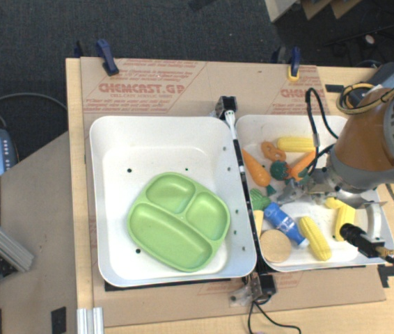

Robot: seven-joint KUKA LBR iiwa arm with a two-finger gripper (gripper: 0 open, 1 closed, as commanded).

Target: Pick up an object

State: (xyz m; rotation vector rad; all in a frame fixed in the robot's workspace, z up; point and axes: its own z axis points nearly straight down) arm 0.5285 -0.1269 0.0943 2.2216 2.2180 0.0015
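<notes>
The grey two-finger gripper sits low at the middle of the right shallow white plastic bin; whether it grips anything I cannot tell. The small plastic toy foods crowd it, so it may pinch two, or nudge the orange plastic carrot aside.

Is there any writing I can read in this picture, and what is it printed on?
"CHEMCAST G P": large red letters on the brown protective sheet covering the bench behind the left bin.
Smaller red lines around it: too blurred to read.
Red print behind the right bin, near the yellow clamp: same style, too blurred to read.
</notes>
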